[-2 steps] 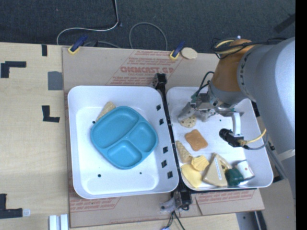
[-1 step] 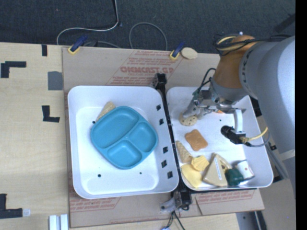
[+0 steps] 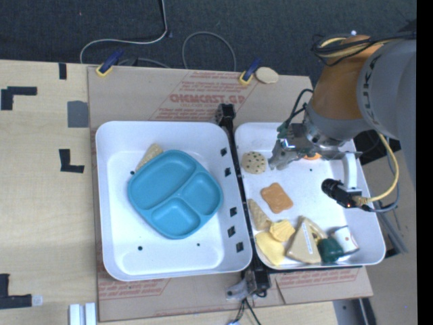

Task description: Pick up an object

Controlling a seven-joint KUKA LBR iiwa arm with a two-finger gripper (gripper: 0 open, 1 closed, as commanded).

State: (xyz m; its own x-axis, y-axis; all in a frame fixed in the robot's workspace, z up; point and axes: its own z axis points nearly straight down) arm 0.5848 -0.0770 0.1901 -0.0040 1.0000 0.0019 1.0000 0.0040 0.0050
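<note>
Approach step, nothing grasped yet. My end effector [image 3: 283,156] low over right white bin [image 3: 369,222], just beside round speckled cookie [image 3: 254,162]; finger state: cannot tell. Orange square cracker [image 3: 276,197] near, below. Next move calls for centring over cookie, descending, closing.

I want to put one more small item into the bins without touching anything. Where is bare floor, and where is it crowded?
Free: the left white bin floor in front of the blue three-compartment plastic plate, and the right white bin centre between the square tan cracker and its right wall. Crowded: the right bin's front edge with its pile of yellow and beige food pieces, and around the hand beside the round speckled cookie.
</note>
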